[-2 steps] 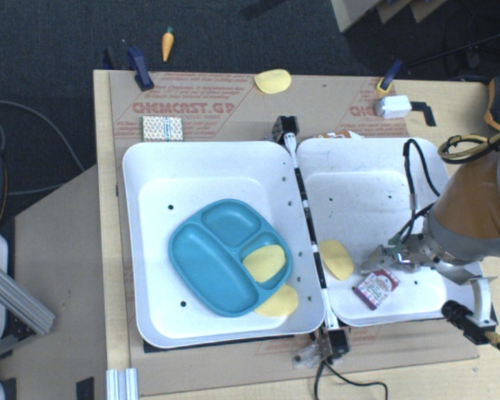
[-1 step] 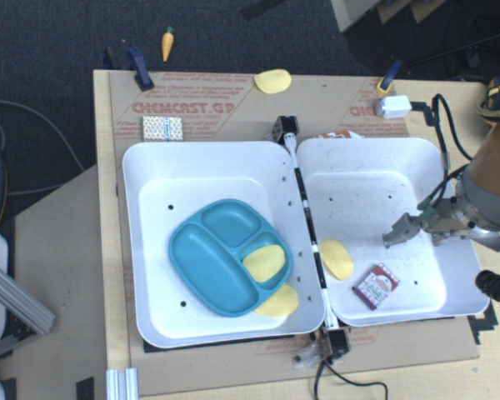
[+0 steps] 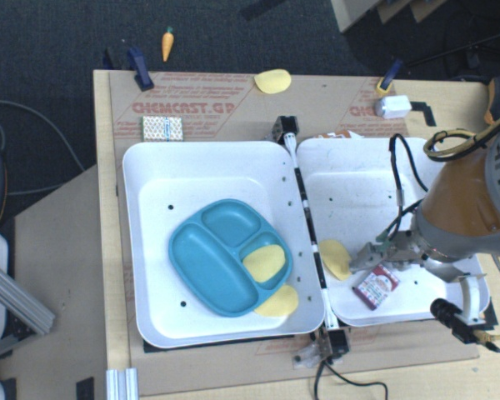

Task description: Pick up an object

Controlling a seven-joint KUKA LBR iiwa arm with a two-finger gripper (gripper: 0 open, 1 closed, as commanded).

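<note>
Your tool (image 3: pixel 382 255) sits low in the right bin (image 3: pixel 350 173), near its front left part, but you cannot tell its state from this angle, because the arm's grey and orange wrist covers much of it. Just below it lies a small red and white packet (image 3: pixel 375 286) on the bin floor, tilted, touching or nearly touching the tool. A yellow piece (image 3: pixel 337 259) rests just left of the tool, against the bin's left wall. In the left bin (image 3: pixel 150 173) you see a blue divided plate (image 3: pixel 208 261) with a yellow piece (image 3: pixel 264 262) in one compartment and another yellow piece (image 3: pixel 277 302) beside its rim. On the tabletop (image 3: pixel 208 98) behind the bins lies one more yellow piece (image 3: pixel 272 81).
</note>
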